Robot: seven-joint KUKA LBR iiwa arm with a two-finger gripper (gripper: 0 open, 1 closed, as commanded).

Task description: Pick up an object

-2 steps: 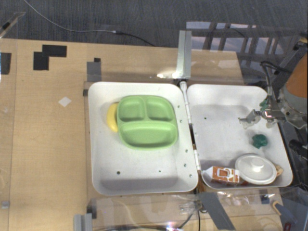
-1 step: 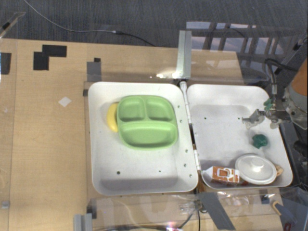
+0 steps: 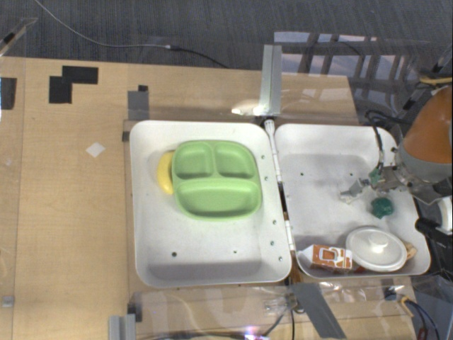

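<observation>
Over right bin point(image 3: 318, 147): gripper point(image 3: 352, 190), fingers apart, nothing between; small green object point(image 3: 382, 207) just beside, right.

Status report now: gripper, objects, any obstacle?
Gripper low in right bin, nothing held. Small teal object just beside it. White bowl and orange packet nearby.

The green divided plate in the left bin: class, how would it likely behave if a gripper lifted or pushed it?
The green plate looks like moulded plastic, so probably stiff and light. It sits low and wide, so it should slide rather than tip. Its edge rests against a yellow thing, which would likely shift too.
</observation>
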